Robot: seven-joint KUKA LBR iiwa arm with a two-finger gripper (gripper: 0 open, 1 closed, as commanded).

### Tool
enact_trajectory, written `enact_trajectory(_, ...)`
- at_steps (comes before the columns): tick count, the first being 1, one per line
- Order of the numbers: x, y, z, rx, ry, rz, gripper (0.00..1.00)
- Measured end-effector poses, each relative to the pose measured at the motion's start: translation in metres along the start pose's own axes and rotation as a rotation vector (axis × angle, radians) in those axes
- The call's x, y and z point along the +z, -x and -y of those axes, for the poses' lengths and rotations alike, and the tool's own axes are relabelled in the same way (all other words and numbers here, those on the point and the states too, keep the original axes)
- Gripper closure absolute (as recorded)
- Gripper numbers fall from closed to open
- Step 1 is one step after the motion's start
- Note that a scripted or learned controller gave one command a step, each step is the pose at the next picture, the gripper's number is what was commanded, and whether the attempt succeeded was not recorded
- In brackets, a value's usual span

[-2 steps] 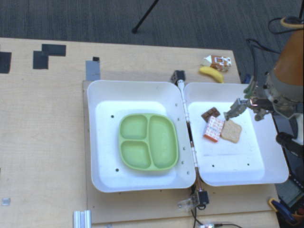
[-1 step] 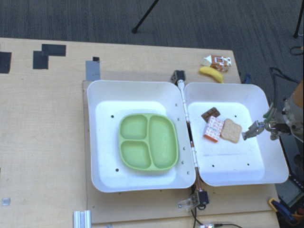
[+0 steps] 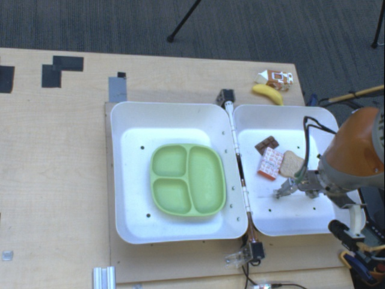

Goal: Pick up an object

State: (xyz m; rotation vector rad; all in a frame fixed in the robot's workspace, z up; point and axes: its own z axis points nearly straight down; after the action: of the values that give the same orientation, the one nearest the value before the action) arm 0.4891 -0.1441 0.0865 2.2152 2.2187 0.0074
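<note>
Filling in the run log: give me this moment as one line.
arm: over right bin | gripper: low, beside red-and-white packet and bread slice | held: nothing seen | green tray: left bin

This looks like a robotics lab, not a home. A plywood bench (image 3: 54, 161) sits on grey carpet (image 3: 120, 11), with black tape marks (image 3: 62, 69) stuck on it. Two white bins (image 3: 180, 116) are clamped side by side, cables (image 3: 258, 273) trail off the front edge, and a tripod leg (image 3: 189, 14) stands behind.
</note>
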Motion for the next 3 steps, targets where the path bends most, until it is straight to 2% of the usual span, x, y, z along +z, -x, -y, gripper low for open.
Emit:
enact_trajectory(1, -0.011, 0.000, -0.002, -0.001, 0.005, 0.001, 1.00)
enact_trajectory(2, -0.011, 0.000, -0.002, -0.001, 0.005, 0.000, 0.00)
enact_trajectory(3, -0.022, -0.001, -0.003, -0.002, 0.008, 0.000, 1.00)
